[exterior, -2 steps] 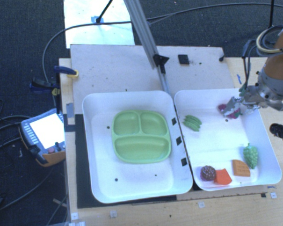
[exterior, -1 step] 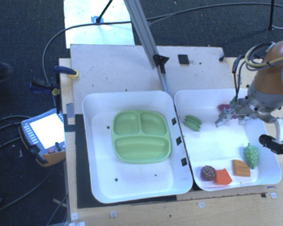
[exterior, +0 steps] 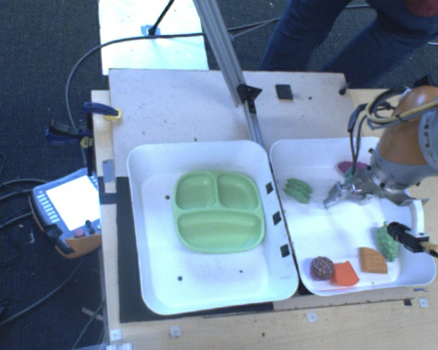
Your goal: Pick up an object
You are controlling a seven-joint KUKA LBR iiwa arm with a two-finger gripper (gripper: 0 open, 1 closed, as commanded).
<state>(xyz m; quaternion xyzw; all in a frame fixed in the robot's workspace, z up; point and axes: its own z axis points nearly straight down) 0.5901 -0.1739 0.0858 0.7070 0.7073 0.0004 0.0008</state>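
Two white bins sit side by side below me, and the right bin [exterior: 310,279] holds the small things I could pick. Nearest the front edge lie a round dark red-brown piece [exterior: 322,268], an orange-red wedge [exterior: 345,274] touching it, and an orange block [exterior: 372,260] just beside that. A leafy green piece [exterior: 386,242] sits by the right wall. Farther back, a green bumpy pod [exterior: 298,190] lies near the bin's left wall, and a dark pink piece [exterior: 347,166] shows past my wrist. My gripper [exterior: 336,196] hangs between pod and pink piece; I cannot tell its state, and nothing shows in it. The left bin [exterior: 158,267] carries a green divided plate [exterior: 219,210]. No writing is legible.
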